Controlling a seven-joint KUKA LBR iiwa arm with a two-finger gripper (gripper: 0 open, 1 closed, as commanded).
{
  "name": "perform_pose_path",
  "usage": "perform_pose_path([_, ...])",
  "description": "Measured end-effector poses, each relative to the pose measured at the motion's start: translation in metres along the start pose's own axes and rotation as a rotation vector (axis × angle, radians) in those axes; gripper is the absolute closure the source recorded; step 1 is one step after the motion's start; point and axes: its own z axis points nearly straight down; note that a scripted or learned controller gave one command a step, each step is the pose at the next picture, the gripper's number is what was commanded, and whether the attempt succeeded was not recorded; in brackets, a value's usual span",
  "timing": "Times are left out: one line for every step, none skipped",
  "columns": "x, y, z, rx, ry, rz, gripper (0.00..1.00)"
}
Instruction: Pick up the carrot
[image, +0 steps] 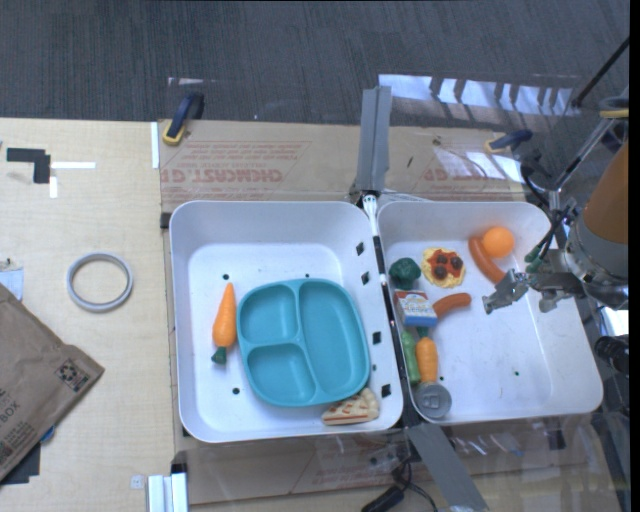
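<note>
My jaws look like bare grey metal with a dull sheen. The two shallow white bins (190, 330) seem smooth, faintly glossy plastic, as does the teal divided plastic plate (300, 340). The orange carrot with a green stub (225, 318) looks smooth and matt. The pale wood-grain tabletop (80, 210) is matt, the brown cardboard sheet (260, 160) dull

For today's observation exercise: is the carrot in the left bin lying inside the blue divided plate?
No, the carrot lies on the bin floor beside the left edge of the blue divided plate, not in any compartment.
</note>
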Motion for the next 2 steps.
perform_pose_path([0.041, -0.005, 0.015, 0.0, 0.0, 0.081, 0.0])
perform_pose_path([0.041, -0.004, 0.115, -0.002, -0.001, -0.145, 0.0])
